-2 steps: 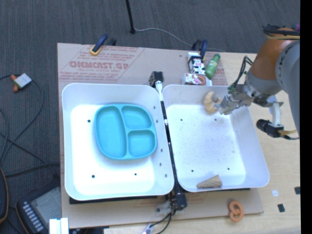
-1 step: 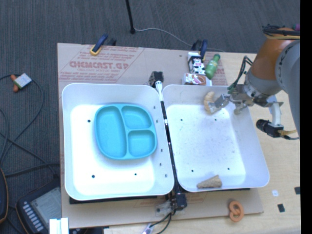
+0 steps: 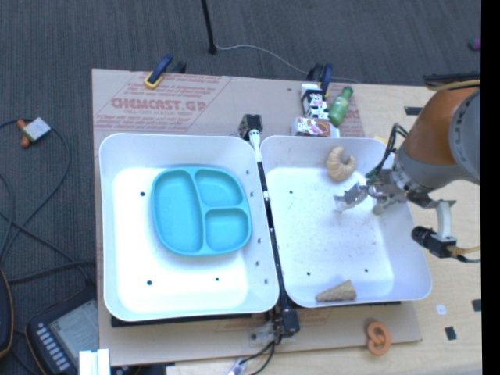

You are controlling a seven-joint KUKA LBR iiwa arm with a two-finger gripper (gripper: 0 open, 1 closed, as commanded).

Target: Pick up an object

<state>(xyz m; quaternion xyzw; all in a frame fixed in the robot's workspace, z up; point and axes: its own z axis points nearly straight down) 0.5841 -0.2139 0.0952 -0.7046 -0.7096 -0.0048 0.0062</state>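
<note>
In the right bin [image 3: 406,283] a tan croissant-shaped piece [image 3: 341,163] lies near the far wall. A tan wedge-shaped piece [image 3: 336,291] rests by the near wall. My gripper [image 3: 366,198] hangs over the right bin's upper middle, just below and to the right of the croissant piece. Its fingers [image 3: 349,198] stand apart, open, with nothing between them. The grey arm with its orange band [image 3: 437,127] reaches in from the right.
The left bin [image 3: 125,287] holds a blue divided plate [image 3: 201,211]. Beyond the bins stand a green bottle [image 3: 339,106] and a small printed box [image 3: 314,116]. An orange ring [image 3: 378,337] lies on the bench in front. Blue clamps [image 3: 160,70] grip the board's far edge.
</note>
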